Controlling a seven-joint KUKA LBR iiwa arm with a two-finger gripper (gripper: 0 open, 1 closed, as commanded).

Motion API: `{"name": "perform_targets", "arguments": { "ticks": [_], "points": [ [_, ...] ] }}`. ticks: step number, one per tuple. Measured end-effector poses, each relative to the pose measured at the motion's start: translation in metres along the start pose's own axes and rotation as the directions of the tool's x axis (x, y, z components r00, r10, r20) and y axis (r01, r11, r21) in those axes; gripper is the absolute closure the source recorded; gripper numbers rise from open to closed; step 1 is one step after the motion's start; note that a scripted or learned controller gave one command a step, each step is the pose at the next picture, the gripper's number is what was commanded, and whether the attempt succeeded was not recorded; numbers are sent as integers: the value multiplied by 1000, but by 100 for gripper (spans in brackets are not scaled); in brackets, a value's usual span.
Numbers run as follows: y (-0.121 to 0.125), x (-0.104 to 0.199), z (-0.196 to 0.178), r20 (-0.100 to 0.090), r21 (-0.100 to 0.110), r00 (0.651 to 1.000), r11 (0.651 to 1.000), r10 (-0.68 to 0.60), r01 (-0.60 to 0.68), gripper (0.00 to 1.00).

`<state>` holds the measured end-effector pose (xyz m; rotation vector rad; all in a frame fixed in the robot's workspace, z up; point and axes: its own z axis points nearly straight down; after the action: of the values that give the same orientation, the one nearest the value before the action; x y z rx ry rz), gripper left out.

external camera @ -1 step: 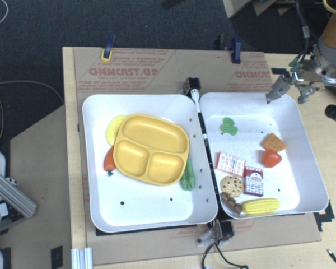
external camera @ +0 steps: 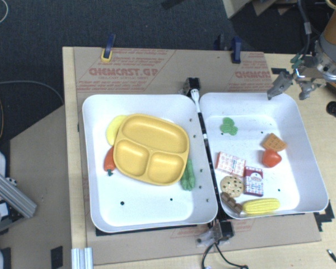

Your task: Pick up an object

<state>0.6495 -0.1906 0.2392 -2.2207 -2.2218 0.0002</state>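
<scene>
Broccoli floret, nearest pick, lies in the right bin near its upper-left corner; your gripper, fingers spread and empty, hovers over the upper rim, up-right of it.

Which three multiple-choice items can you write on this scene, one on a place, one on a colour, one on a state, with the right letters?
1. Where does the corn lie?
A. in the left bin
B. at the near edge of the right bin
C. on the tray

2. What colour is the tray?
A. yellow
B. blue
C. white

3. How does the gripper stand?
A. shut on the tomato
B. holding the corn
C. open, with nothing between its fingers

Answers:
1. B: the corn rests by the right bin's near rim.
2. A: the tray in the left bin is yellow.
3. C: the gripper hangs over the right bin's far corner, apart from the tomato.
</scene>
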Motion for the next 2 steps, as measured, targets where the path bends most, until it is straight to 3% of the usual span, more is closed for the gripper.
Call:
{"name": "perform_targets", "arguments": {
  "ticks": [1,2],
  "points": [
    [-8,-4,47,-1,5,1000,1000,1,-1,0],
    [0,-7,98,-1,6,1000,1000,0,0,0]
  ]
}}
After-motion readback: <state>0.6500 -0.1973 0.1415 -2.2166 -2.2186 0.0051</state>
